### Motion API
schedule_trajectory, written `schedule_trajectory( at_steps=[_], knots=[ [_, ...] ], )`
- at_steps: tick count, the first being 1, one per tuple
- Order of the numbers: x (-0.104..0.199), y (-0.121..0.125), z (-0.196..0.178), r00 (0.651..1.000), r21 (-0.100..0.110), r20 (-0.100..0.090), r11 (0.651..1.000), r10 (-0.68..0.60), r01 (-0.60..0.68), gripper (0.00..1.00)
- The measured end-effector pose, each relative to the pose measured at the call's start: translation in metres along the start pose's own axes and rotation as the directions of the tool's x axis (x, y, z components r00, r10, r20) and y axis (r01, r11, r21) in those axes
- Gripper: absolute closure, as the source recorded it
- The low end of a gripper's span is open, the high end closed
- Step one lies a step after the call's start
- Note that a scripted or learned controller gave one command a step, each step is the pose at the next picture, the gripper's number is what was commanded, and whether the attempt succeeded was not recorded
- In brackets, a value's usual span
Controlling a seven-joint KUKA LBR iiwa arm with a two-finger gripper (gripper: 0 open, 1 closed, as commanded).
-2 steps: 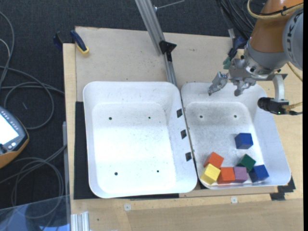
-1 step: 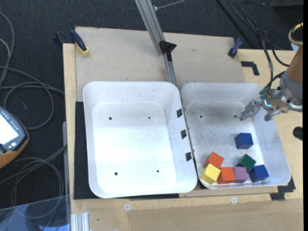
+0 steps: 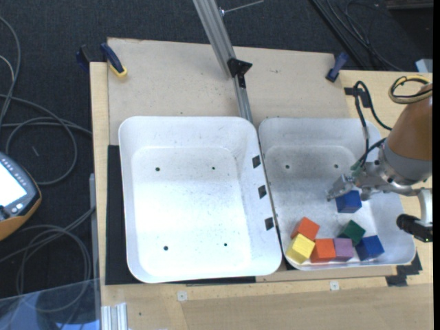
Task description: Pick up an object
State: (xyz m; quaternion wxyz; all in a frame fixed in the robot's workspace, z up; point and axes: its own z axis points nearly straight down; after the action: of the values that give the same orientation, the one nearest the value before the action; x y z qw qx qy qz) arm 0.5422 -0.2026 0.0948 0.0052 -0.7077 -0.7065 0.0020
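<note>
The arm is cut off by the right edge; the end effector's grip is unclear.

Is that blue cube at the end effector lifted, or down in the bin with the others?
Cannot tell. The blue cube sits right at the end effector, apart from the other blocks clustered along the right bin's near edge; no gap beneath it shows.

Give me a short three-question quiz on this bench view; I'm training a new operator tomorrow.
1. True or false: the blocks lie in the left bin.
2. Which colour is the block at the gripper? A) yellow B) blue C) purple
3. Fill in: the yellow block sits near the right bin's ____ edge.

Key: 1 false; they lie in the right bin. 2 B, the blue block. 3 front.
</note>
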Motion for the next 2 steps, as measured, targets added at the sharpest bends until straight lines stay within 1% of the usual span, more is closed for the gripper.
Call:
schedule_trajectory(
  at_steps=[1, 2],
  knots=[
    [0.0, 0.004, -0.016, 1.0, -0.013, 0.004, 1.0, -0.002, 0.002, 1.0],
    [0.064, 0.053, -0.01, 1.0, -0.014, 0.002, 1.0, -0.011, 0.011, 1.0]
  ],
)
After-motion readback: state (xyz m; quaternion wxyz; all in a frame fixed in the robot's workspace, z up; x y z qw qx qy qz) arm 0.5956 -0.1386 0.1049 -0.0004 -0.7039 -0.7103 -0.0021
